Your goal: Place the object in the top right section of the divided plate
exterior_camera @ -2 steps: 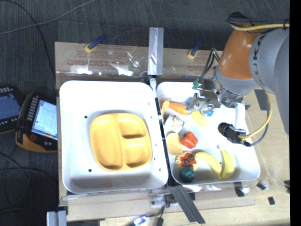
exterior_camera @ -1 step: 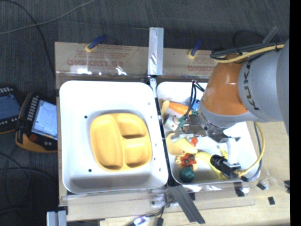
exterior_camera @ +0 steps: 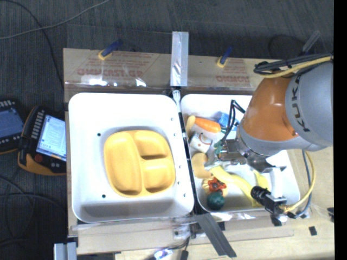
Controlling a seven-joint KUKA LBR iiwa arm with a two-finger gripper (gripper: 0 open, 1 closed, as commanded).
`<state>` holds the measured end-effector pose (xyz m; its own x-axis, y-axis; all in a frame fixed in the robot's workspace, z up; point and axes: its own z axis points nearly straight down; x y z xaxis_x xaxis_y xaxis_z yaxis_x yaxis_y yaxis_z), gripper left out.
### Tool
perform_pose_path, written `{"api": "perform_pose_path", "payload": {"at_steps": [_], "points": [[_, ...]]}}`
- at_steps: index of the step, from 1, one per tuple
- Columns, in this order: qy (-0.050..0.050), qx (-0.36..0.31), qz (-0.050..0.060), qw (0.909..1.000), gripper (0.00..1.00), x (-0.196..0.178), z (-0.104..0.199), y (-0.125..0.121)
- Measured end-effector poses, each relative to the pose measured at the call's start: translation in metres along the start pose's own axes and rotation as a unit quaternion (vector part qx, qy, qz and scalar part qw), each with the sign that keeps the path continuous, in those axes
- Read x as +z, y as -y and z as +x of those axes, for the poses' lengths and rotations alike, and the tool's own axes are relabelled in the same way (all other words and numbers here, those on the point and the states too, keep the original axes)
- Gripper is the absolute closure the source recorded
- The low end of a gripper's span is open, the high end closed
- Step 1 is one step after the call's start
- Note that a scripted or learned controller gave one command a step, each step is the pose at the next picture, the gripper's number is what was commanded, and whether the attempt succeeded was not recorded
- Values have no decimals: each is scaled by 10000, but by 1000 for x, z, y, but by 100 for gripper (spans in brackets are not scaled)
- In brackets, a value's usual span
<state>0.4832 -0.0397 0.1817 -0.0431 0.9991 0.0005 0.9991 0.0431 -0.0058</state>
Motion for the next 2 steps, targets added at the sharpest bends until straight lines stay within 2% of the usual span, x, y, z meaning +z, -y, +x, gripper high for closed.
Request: {"api": "perform_pose_path", "payload": {"at_steps": [1,2], "points": [[3,-571,-5,9984,100,0,52,-3],[3,-1187,-16,9929,100,-49,48,-3]]}}
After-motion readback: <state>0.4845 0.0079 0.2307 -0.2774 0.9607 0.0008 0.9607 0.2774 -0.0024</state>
